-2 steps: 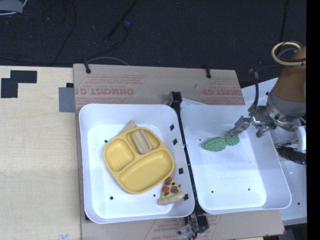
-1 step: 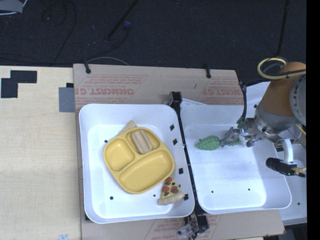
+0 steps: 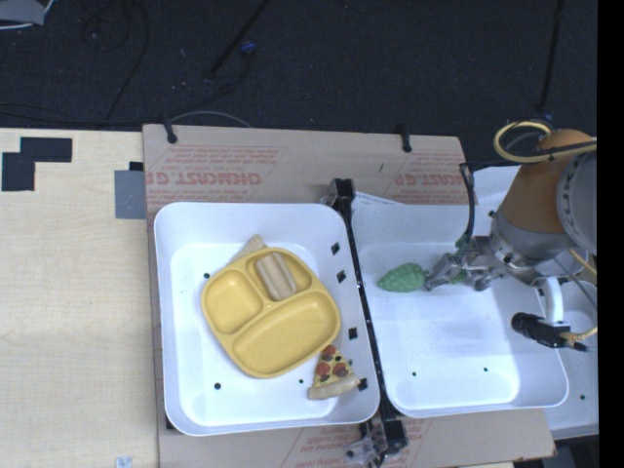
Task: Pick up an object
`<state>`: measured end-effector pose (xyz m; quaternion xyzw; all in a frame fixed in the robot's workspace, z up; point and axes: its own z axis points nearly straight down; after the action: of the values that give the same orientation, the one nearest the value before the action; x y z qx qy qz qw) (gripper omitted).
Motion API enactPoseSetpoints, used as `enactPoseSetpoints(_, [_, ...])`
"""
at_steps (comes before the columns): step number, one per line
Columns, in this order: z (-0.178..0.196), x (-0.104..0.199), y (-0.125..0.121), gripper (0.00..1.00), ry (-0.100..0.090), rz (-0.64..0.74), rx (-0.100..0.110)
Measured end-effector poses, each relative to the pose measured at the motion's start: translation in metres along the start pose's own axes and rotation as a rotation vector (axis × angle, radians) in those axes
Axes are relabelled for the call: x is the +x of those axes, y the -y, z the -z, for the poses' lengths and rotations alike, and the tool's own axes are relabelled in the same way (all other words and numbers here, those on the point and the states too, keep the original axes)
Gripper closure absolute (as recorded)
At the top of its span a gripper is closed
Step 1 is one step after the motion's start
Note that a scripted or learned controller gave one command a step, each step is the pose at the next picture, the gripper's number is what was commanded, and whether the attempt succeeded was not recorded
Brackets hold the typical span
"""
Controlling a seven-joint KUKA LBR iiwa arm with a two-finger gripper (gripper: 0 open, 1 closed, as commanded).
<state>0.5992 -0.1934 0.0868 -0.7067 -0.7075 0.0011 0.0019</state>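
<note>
Gripper (image 3: 436, 279) low in the right bin (image 3: 458, 388), tips just beside a green toy (image 3: 402, 279) — the reach-in step of the pick.

The fingers point left toward the toy and look nearly touching its right end, but they are small and blurred, so how far they are parted, or whether they have any hold, cannot be told; nothing is plainly between them. The toy lies on the bin floor near the divider. Next, by my reading, the tips must straddle the toy squarely, close, then lift straight up — a glancing grip on its rounded end could slip. In the left bin (image 3: 185, 378) sit a yellow tray (image 3: 292, 334) and a pizza slice (image 3: 334, 373), well apart from the arm.
</note>
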Motion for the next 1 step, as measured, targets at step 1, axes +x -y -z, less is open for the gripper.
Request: enactPoseSetpoints(1, [0.0105, -0.0004, 0.0001, 1.0, 0.0, 0.0, 0.0])
